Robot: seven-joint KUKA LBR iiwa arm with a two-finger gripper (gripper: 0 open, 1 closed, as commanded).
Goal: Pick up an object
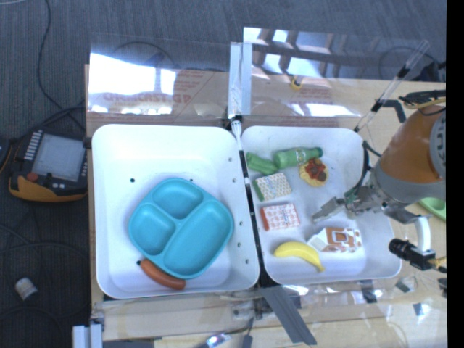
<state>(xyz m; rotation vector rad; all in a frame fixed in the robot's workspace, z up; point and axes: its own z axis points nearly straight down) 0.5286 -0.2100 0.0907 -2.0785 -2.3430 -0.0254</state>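
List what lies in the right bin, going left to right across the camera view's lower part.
Red-and-white packet → banana → small orange-and-white box → gripper reaching in from the arm.

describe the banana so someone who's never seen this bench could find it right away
Of the two white bins, look in the right-hand bin, the one the grey and orange arm reaches into. Go to its near edge, at the bottom of the camera view: the banana lies there, left of a small orange and white house-shaped toy. It is the only plain yellow, curved thing in that bin.
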